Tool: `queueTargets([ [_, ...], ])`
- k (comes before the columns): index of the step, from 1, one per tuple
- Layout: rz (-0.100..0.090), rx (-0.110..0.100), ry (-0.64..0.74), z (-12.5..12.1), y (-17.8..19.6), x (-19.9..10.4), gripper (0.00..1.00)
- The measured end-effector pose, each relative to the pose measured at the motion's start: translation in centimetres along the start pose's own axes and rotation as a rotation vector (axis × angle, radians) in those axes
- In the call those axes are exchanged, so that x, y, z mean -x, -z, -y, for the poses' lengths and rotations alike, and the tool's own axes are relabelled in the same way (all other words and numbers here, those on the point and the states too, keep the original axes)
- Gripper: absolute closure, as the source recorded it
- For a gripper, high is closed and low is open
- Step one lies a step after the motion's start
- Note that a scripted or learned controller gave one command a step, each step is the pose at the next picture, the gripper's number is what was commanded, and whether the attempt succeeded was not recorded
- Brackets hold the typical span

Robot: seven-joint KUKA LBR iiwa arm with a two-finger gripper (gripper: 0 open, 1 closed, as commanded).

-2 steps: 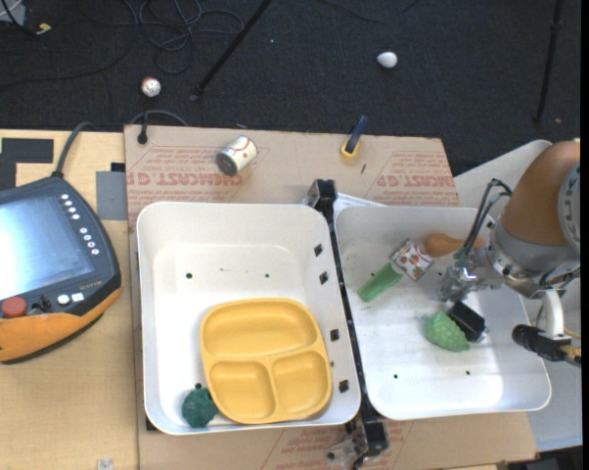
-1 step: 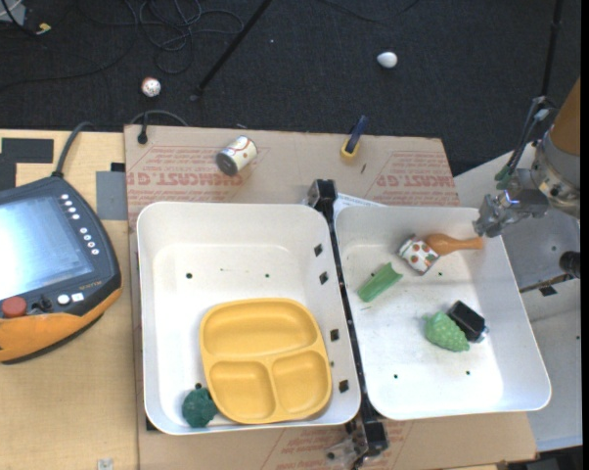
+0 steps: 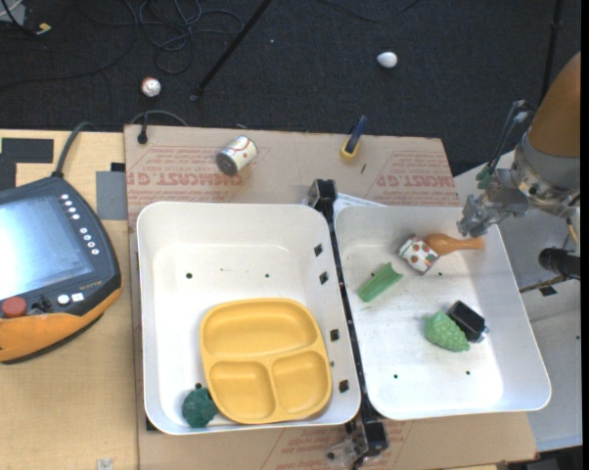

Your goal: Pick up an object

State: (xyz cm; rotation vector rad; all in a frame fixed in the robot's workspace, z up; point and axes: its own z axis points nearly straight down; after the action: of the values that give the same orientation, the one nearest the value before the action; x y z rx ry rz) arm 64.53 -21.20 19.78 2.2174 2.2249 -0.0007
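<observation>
Lowest in the view, so nearest the lens by my reckoning, a dark green lump sits in the left bin, touching the corner of a yellow divided tray.

Task names no particular object; likeliest candidates lie in the right bin. Closest to the gripper is an orange spoon-like piece, its inner end touching or overlapping a small white patterned cup lying on its side. Further in: a green block near the divider; a bumpy green object pressed against a small black item.

Gripper hangs over the bin's far right rim, just beside the spoon's outer end. Whether it is released or clenched, I cannot tell (too small and dark against the wrist); nothing is visibly between its tips.

Risks, as judgement:
- Descent this close to the rim could strike the wall rather than reach the floor.
- Spoon lies flat and thin; tips may close above it or skid it away.
- Cup and spoon in contact: grabbing one may nudge or roll the other.
- Green-and-black pair sit tight together, so a grab there may catch both badly or neither.

Outside the bins: a small can on the cardboard, a teach pendant at left.
</observation>
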Motion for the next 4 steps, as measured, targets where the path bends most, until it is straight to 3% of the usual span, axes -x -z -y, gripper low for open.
queueTargets([
  [1,-0.003,-0.009,-0.002,0.3,-8.2,-0.1,1.0],
  [2,-0.003,-0.005,-0.004,6.5,-11.2,0.0,1.0],
  [3,0.005,0.017,-0.002,4.2,6.9,0.3,1.0],
  [4,0.0,0.001,-0.001,0.0,2.2,0.1,1.0],
])
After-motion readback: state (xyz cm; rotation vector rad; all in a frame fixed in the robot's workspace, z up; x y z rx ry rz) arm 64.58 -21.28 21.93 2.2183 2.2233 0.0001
